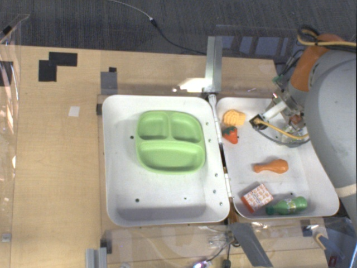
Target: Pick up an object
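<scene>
The bench (pixel 56 166) has two white bins on it, side by side. In the left bin (pixel 120 205) there is a green plate (pixel 170 141) with three parts. It lies near the middle, a bit toward the far edge.

The things to pick up are all in the right bin (pixel 251 149). A yellow toy (pixel 234 117) lies in the far left corner of that bin. A red toy with a green top (pixel 230 134) is just beside it, on the near side, close to the left wall. An orange toy shaped like a chicken leg (pixel 271 166) lies in the middle. A small red and white box (pixel 257 197) sits near the near edge. A green bottle (pixel 287 205) lies on its side just beside the box, toward the near right corner.

The grey arm (pixel 334 121) comes in from the right. Its claw (pixel 290 120) is over the far right corner of the right bin, well apart from the toys. I cannot tell if the claw is wide or narrow.
</scene>
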Available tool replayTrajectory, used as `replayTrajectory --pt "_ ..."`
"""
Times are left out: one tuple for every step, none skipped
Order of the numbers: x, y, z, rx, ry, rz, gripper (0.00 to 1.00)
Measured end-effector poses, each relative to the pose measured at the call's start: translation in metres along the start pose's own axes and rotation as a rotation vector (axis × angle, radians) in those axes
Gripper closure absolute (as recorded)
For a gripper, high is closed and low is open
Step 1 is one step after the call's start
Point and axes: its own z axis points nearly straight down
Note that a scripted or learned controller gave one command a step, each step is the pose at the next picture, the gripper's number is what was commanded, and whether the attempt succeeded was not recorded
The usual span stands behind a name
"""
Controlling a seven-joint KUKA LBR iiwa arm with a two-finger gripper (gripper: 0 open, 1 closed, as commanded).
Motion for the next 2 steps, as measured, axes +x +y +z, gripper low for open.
replayTrajectory --pt "0.004 0.0 -0.014 -0.007 0.006 -0.014 1.0" --pt "-0.025 0.016 -0.001 0.005 0.005 0.27 1.0"
